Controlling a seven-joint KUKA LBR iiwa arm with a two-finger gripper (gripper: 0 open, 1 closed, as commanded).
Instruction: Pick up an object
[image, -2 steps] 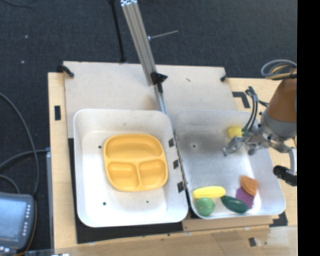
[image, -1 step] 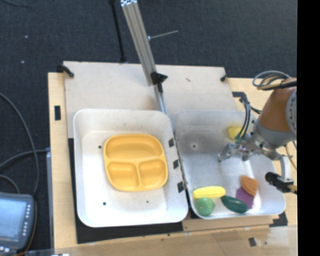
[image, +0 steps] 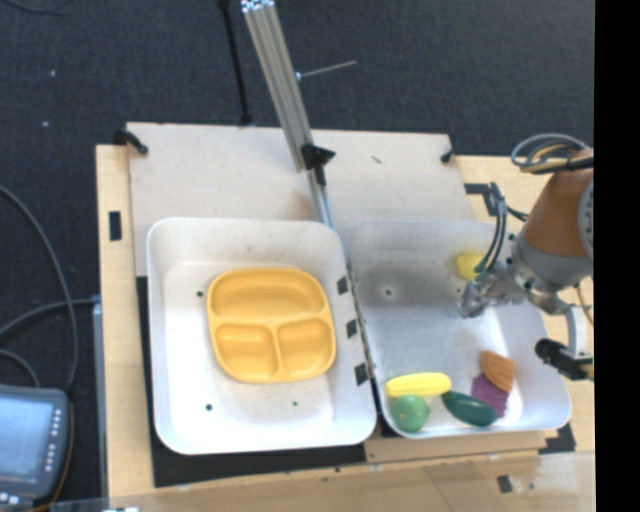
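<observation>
My gripper (image: 473, 300) hangs low over the upper right part of the right bin (image: 400, 300), reaching in from the right. A yellow round object (image: 468, 264) lies just above and behind it, partly hidden by the wrist. Along the bin's front edge lie a yellow banana-shaped piece (image: 418, 384), a green round piece (image: 408, 410), a dark green piece (image: 468, 408), a purple piece (image: 488, 391) and an orange piece (image: 498, 368). Nothing shows between the fingers.
The left bin (image: 180, 400) holds a yellow divided plate (image: 270, 322). A slanted metal rail (image: 285, 90) rises from the back of the bench between the bins. A screen (image: 30, 440) sits at the lower left off the bench.
</observation>
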